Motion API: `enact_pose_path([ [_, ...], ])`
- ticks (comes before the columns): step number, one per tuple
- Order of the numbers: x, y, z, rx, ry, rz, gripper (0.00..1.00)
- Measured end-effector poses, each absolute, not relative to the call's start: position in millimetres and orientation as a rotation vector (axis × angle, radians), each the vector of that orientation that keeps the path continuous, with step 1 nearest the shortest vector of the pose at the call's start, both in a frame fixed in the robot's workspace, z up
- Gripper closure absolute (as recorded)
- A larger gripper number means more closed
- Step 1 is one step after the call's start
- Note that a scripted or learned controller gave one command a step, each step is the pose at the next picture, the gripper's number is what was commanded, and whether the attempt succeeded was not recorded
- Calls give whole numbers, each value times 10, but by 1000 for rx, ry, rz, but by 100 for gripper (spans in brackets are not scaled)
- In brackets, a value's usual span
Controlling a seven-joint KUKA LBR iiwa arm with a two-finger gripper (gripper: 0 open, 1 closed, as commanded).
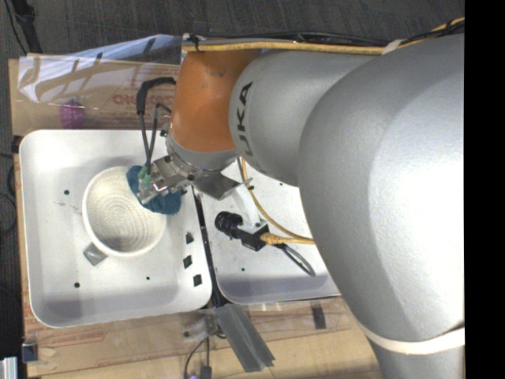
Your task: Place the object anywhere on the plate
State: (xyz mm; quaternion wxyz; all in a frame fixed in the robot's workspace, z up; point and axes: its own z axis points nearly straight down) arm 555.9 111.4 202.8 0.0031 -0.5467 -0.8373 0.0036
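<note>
One blue object [163, 201] lying at right rim of white plate [118, 212] in left bin [47, 290], partly hidden under gripper [151, 183]. Gripper hovering right over it; opening state impossible to judge. Object seeming on plate edge, not centred. Advice: shifting left toward plate middle before releasing, lowering gently, avoiding rim tip-off.
</note>
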Motion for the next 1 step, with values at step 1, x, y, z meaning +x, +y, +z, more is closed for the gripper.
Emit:
enact_pose_path([
  [1,6072,829,1875,-1708,-2630,9,100],
])
